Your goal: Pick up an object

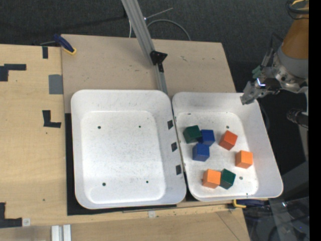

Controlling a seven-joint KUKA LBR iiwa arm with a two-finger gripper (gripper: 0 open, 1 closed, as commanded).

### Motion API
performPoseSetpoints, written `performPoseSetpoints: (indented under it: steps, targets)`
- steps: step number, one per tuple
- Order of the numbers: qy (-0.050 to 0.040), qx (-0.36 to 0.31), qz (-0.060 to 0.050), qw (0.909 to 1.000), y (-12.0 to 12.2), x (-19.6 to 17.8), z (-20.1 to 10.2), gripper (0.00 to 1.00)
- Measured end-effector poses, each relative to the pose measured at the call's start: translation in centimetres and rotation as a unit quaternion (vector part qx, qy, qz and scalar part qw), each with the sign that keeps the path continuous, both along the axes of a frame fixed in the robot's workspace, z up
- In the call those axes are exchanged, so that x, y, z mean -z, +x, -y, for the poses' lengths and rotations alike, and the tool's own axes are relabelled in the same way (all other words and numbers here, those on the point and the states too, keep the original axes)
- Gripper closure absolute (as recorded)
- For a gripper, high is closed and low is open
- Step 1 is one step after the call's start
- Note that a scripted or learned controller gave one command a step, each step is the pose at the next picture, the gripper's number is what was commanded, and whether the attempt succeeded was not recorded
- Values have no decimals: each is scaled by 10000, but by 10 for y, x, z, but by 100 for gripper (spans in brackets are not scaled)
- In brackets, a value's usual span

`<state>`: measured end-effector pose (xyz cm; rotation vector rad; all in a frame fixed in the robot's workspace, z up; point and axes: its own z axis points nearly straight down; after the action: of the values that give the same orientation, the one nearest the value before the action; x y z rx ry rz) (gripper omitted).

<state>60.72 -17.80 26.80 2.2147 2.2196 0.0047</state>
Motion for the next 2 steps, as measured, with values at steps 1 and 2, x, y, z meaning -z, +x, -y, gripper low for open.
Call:
performPoseSetpoints:
  steps: [1,2]
  targets:
    - [15,-12,-38,10000,2,5,-44,100]
    - [19,-21,-47,10000,1,22,-99,100]
